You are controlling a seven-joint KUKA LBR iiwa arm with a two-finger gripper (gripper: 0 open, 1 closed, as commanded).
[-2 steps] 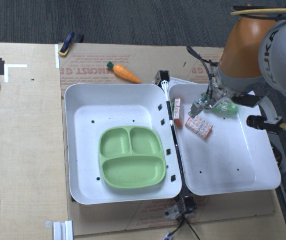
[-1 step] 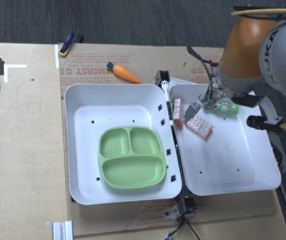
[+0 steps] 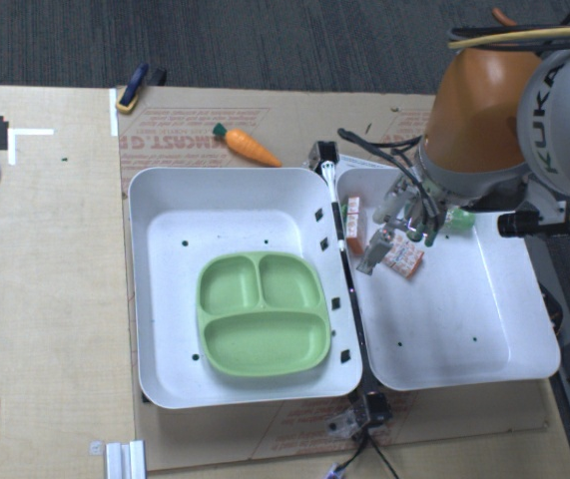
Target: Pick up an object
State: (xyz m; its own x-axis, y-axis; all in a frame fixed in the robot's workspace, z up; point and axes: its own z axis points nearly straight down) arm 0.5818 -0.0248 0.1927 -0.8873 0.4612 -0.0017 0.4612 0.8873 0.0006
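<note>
White plastic on both sides of the bench, and the action is in the right bin [image 3: 464, 337], where the gripper [image 3: 404, 230] is down low at the upper left corner, right over a small red-and-white packet [image 3: 404, 258]. That packet lies flat on the bin floor, just beside the dividing wall, and it looks like the pick target. A second little packet [image 3: 352, 218] stands against that same wall, and something green [image 3: 459, 220] peeks out behind the wrist. Whether the tool is open, closed or gripping anything, I can't tell from up here; the wrist and cables crowd the spot. No object sits visibly clamped, so I'd call this the approach or the grasp attempt itself, not a lift.

Over in the left bin [image 3: 165, 367], a green divided plate [image 3: 263, 313] rests in the middle, well apart from the arm. A toy carrot [image 3: 247, 145] lies out on the cardboard beyond both bins, out of play.

The corner placement makes this tricky: walls close on two sides leave little room, and a flat packet could easily slip away.
</note>
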